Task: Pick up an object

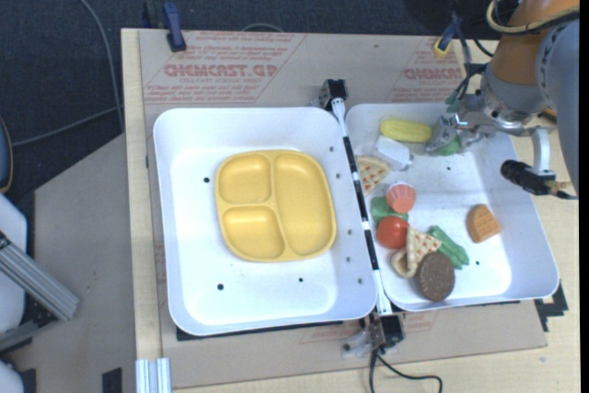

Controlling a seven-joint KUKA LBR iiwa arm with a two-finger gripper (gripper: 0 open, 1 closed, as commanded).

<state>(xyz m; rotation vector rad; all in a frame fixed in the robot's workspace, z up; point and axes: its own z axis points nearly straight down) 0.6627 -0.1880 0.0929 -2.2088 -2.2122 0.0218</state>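
Note:
The right bin (pixel 515 276) holds several toy foods: a yellow banana-like piece (pixel 406 131), a white block (pixel 394 153), a waffle wedge (pixel 372 171), a pink shell-like piece (pixel 401 197), a red tomato (pixel 392 231), a green leaf (pixel 451 246), a cracker wedge (pixel 421 246), a brown round patty (pixel 435 277) and an orange-brown bread piece (pixel 482 223). My gripper (pixel 448 139) hangs at the bin's far edge, just right of the banana. Nothing shows between its tips.
The left bin (pixel 184 290) holds a yellow three-compartment plate (pixel 274 203). Black clamps (pixel 333 93) sit at the seam between the bins. The arm (pixel 529 51) comes in from the upper right, with a black cable part (pixel 525 175) over the right bin's far right side.

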